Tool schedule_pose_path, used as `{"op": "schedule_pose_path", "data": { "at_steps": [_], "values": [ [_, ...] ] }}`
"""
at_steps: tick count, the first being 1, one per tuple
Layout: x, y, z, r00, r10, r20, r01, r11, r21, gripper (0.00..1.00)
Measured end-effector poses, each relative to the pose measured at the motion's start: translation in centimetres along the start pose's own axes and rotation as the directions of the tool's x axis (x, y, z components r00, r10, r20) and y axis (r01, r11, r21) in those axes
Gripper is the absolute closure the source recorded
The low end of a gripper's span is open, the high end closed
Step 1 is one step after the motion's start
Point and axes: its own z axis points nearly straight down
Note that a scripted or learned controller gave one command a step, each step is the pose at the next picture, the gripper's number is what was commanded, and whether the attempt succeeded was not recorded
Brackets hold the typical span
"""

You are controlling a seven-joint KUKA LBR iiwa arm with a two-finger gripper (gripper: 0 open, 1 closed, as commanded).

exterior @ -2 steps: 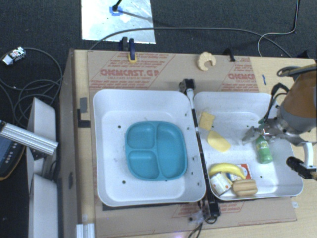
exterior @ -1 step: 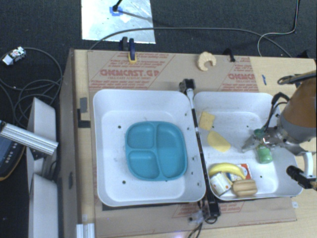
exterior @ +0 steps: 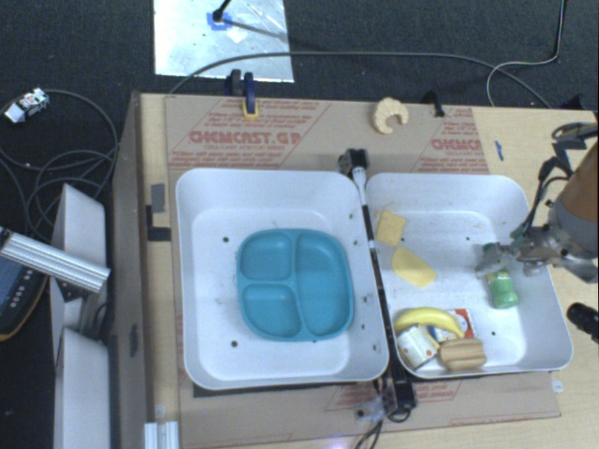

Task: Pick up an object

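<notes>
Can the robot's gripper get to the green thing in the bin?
Probably yes. The gripper is just above the green object in the right bin, and nothing lies between them; the banana sits apart.

A dark carpeted floor (exterior: pixel 75 26) fills the upper part of the frame and the left side. A shiny metal sheet (exterior: pixel 220 26) lies on it at the top, left of centre. Thin cables (exterior: pixel 56 157) loop across the floor at the left, and another cable (exterior: pixel 524 64) curves in the upper right. The worktop (exterior: pixel 309 134) is covered with printed cardboard. At the lower left stand a silver rail (exterior: pixel 51 260) and pale boards (exterior: pixel 80 344).
</notes>
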Motion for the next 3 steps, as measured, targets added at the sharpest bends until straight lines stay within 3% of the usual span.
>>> {"op": "schedule_pose_path", "data": {
  "at_steps": [1,2,3],
  "values": [
    [0.1,0.0,6.4,1.0,-0.001,-0.001,0.001,1.0,0.002,0.0],
    [0.1,0.1,5.3,1.0,-0.002,-0.001,0.002,1.0,0.0,1.0],
    [4.6,3.4,-12.0,1.0,-0.004,0.0,0.004,1.0,-0.002,1.0]
  ]
}}
